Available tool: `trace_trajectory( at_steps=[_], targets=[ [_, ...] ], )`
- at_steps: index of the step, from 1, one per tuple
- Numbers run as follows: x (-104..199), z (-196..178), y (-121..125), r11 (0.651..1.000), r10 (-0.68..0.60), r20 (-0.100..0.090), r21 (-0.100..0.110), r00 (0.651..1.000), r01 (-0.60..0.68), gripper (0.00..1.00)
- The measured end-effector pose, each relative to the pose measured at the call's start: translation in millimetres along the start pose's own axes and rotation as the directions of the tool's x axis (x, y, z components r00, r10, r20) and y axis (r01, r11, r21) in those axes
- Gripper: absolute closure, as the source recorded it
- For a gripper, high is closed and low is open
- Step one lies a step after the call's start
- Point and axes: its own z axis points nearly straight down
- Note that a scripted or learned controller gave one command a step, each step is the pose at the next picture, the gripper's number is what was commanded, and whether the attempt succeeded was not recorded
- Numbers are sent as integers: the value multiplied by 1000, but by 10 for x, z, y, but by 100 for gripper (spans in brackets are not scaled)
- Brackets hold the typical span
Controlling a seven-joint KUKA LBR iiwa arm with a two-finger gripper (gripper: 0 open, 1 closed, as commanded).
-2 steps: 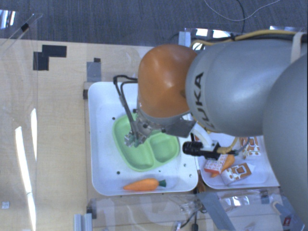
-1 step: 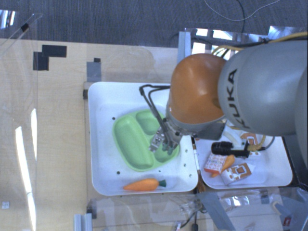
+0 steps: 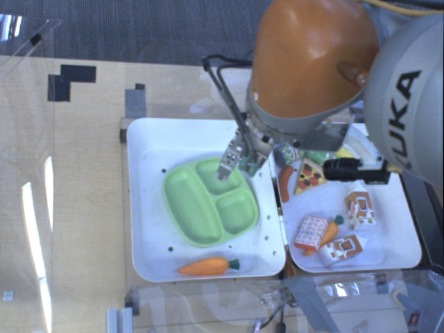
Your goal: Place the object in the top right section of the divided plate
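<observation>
A light green divided plate (image 3: 208, 203) lies in the left white bin (image 3: 149, 186). It has one long section on the left and two smaller sections on the right. My gripper (image 3: 241, 163) hangs over the plate's top right section (image 3: 208, 171), at its right rim. Its two fingers (image 3: 228, 162) stand apart and I see nothing between them. An orange toy carrot (image 3: 203, 267) with a green stem lies near the front edge of the left bin, below the plate.
The right bin (image 3: 402, 252) holds several toy foods: a sausage (image 3: 284, 183), a pizza slice (image 3: 310, 176), a small red-and-white box (image 3: 311, 232), a second carrot (image 3: 329, 233) and two small cartons (image 3: 359, 210). The arm's large orange and grey body covers the bins' back right.
</observation>
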Motion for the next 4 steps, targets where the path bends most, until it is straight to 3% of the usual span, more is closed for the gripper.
trace_trajectory(
  at_steps=[1,2,3,4],
  targets=[
    [321,944,440,909,-417,-5,1,909,417,100],
    [191,2828,280,808,-588,12,-10,808,589,100],
    [-322,2602,600,877,-481,-9,-5,877,481,100],
    [-38,2211,-153,694,-720,-3,-1,694,720,100]
  ],
)
